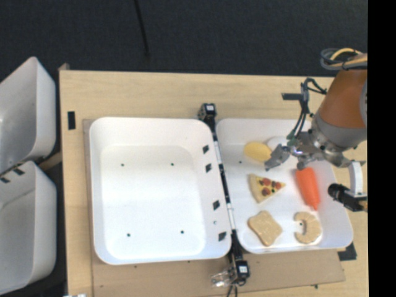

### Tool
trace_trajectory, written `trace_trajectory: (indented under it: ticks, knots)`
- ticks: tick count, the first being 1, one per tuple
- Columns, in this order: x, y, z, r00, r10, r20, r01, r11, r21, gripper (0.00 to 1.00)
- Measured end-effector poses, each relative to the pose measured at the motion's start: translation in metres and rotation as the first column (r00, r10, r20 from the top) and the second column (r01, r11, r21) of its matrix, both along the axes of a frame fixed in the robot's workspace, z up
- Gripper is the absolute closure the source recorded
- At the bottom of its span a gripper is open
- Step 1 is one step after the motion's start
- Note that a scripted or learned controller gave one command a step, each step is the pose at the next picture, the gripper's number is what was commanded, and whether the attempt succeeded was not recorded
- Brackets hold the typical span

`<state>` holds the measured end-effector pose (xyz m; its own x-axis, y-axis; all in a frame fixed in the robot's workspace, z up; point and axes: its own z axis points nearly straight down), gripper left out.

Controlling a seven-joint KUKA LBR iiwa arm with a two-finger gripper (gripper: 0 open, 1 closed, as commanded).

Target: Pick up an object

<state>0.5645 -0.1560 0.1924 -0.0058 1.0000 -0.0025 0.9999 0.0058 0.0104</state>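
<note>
The right bin (238, 141) holds several toy foods: a yellow lemon-like piece (257, 151) at the back, a pizza slice (265, 187) in the middle, a bread slice (265, 228) at the front, a bitten cookie (307, 228) at the front right, and an orange carrot (307, 187) on the right. My gripper (289, 155) hangs over the back of this bin, between the yellow piece and the carrot's top end. One grey finger (276, 158) points toward the yellow piece. I see nothing between the fingers.
The left bin (148, 187) lies beside the right one, with a clamped divider (219, 184) between them. White containers (21, 166) stand off the bench's left edge. The arm's orange band (345, 101) looms over the right bin's back right corner.
</note>
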Motion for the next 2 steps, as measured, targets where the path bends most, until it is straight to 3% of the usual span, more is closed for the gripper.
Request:
trace_trajectory:
  ticks: [1,2]
  knots:
    - [-0.011,0.030,-0.093,1.000,-0.001,-0.007,0.001,1.000,0.000,0.00]
    - [-0.008,0.027,-0.076,1.000,-0.006,0.002,0.006,1.000,-0.002,1.00]
